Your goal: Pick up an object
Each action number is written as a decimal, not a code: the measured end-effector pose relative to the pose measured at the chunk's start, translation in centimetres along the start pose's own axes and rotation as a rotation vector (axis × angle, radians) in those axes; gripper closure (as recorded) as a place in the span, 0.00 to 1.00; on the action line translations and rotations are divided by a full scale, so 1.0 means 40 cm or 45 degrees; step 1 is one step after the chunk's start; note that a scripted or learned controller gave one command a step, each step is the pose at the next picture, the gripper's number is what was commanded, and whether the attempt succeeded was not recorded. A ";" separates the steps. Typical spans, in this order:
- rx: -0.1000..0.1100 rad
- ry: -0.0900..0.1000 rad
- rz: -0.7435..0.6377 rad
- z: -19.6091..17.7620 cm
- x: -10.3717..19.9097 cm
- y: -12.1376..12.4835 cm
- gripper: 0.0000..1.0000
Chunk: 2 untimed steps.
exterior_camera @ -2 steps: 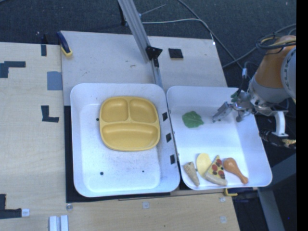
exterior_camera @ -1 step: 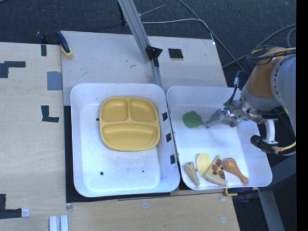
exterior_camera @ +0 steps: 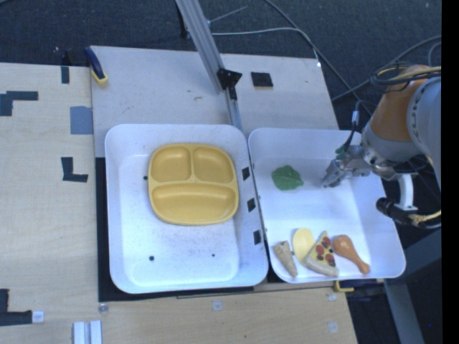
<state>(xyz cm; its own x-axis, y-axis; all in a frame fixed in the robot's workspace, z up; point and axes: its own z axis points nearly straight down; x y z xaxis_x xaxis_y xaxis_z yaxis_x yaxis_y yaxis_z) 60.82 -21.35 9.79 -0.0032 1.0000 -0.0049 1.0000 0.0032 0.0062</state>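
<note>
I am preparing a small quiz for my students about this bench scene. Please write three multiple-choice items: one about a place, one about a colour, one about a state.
1. Where does the yellow plate lie?
A. In the left bin
B. In the right bin
C. On the bench outside the bins

2. What colour is the leafy toy nearest the end effector?
A. Red
B. Green
C. Blue

3. How is the divided plate now?
A. Carrying the pizza slice
B. Flipped upside down
C. Face up, with nothing in its compartments

Answers: 1 A, it lies in the left bin. 2 B, it is plainly green. 3 C, all three compartments show bare yellow.
</note>
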 end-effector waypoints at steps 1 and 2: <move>0.002 0.004 0.002 -0.160 0.000 0.007 1.00; 0.002 0.003 0.003 -0.295 -0.024 0.001 1.00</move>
<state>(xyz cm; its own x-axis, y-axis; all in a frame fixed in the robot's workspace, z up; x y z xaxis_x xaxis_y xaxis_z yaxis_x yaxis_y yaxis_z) 60.78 -22.23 21.58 -0.0011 1.0000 -0.0023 1.0000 0.0011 0.0045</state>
